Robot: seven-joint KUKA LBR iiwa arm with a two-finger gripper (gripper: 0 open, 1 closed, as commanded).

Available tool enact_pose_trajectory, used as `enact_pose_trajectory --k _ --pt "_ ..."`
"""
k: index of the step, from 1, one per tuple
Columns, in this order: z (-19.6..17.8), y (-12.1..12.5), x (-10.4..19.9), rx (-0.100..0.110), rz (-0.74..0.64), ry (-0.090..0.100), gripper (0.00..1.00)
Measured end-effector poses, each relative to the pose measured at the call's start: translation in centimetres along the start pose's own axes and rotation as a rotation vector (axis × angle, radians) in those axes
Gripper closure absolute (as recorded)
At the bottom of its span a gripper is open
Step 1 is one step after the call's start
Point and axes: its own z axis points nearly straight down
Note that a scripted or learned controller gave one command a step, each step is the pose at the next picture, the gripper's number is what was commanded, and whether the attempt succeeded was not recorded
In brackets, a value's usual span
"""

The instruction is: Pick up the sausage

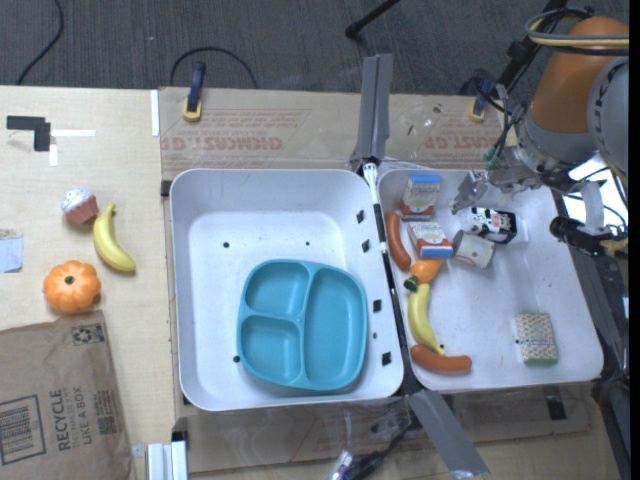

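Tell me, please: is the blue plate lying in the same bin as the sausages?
No. The blue plate lies in the left bin, while both sausages lie in the right bin.

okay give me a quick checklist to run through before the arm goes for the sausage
1. Sausage in view, in the right bin near its front edge: ok.
2. Sausage free of the gripper, which sits over the bin's back part: ok, not yet picked.
3. Room around the sausage: not ok, the banana tip touches or nearly touches it.
4. Only one sausage-like target: not ok, a second sausage lies along the left wall.
5. Gripper fingers ready: cannot tell.
6. Teal plate sits in the left bin, clear of the path: ok.
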Motion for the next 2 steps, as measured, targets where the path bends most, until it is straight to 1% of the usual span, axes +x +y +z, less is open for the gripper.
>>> enact_pose_trajectory --k 1,2 --pt "3.9 0.7 4.5 -0.009 -0.168 -0.003 0.0" --pt "4.5 -0.5 3.6 -0.018 -0.008 -0.003 0.0"
